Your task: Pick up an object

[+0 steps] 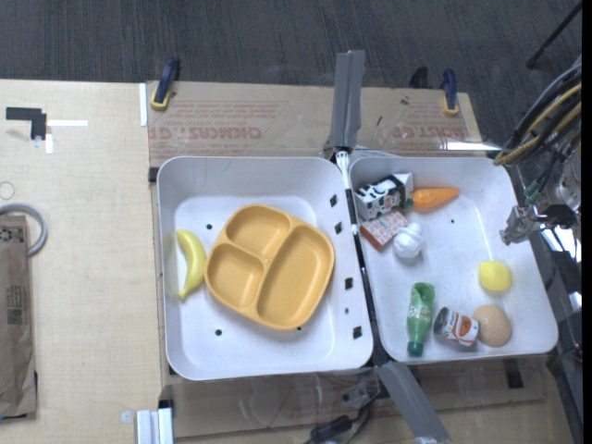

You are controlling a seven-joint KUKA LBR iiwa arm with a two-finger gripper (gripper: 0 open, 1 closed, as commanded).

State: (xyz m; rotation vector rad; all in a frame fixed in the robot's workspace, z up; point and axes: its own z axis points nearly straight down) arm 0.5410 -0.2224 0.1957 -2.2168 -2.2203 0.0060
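The right bin (pixel 462 239) holds several small items: a black-and-white carton (pixel 382 195), an orange carrot (pixel 433 196), a red packet (pixel 379 231), a white lump (pixel 408 242), a yellow lemon (pixel 495 277), a green bottle (pixel 419 317), a small can (pixel 453 327) and a tan ball (pixel 493 325). My gripper (pixel 516 227) hangs at the right rim of this bin, above and right of the lemon, with nothing seen in it. The arm behind it is mostly cut off by the view's right side.
In the left bin (pixel 176 248) lie a yellow divided plate (pixel 269 265) and a banana (pixel 190 261) by its left wall. A grey divider post (pixel 348 100) stands behind the bins. A brown bag (pixel 14 313) lies on the bench at far left.
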